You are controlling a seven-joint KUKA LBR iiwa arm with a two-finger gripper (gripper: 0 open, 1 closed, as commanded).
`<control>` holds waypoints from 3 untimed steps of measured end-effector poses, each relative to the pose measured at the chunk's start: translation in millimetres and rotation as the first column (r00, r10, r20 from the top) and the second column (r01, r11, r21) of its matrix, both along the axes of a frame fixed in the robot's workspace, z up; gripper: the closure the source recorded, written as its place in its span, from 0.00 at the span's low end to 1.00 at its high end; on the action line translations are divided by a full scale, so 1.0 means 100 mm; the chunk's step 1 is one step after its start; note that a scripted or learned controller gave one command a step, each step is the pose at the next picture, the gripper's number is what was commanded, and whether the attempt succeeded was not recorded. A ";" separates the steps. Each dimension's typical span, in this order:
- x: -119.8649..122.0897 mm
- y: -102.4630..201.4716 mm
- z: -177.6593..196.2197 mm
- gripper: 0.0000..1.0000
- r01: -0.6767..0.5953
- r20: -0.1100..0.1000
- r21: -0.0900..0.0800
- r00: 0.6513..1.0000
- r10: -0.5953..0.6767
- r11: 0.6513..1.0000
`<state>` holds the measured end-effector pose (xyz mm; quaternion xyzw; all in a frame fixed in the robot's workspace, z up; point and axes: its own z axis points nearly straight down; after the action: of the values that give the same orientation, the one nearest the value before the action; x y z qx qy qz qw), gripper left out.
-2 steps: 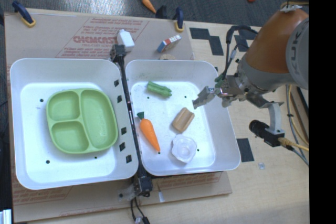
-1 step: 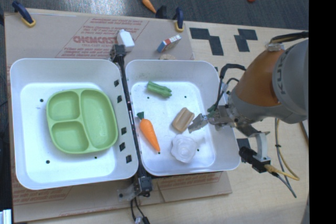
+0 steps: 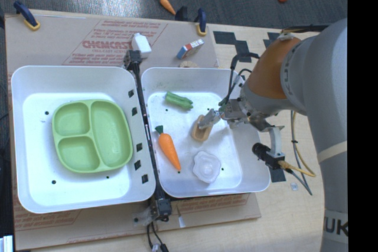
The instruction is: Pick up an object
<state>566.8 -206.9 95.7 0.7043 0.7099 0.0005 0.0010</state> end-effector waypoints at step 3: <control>-0.72 0.43 1.26 1.00 -0.003 -0.004 0.002 1.000 0.003 1.000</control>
<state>494.3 -164.1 221.6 0.7033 0.7109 -0.0001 -0.0011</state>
